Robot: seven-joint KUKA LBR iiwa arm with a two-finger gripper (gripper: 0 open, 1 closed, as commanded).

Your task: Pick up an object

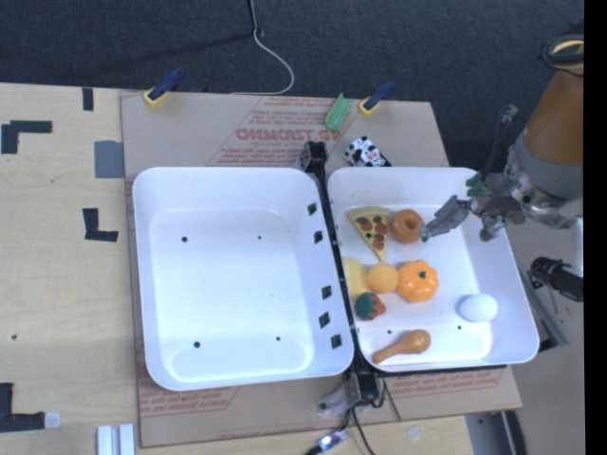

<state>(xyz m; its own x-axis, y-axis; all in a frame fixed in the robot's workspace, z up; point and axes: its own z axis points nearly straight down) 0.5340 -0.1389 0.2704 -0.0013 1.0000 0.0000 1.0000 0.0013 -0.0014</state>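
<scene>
— Room for moving? 
— Left bin (228,282) bare; right bin (493,349) crowded at nine o'clock, freer at three. 
— Tool (429,232)? 
— Whether clenched cannot be told; it hovers just beside the doughnut (406,226). 
— Writing? 
— Red print on cardboard (270,133), unreadable.

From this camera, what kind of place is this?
Likely a robot grasping test bench: two white bins side by side on clamped cardboard, toy food such as a pizza slice and pumpkin, and the gripper above them.
</scene>
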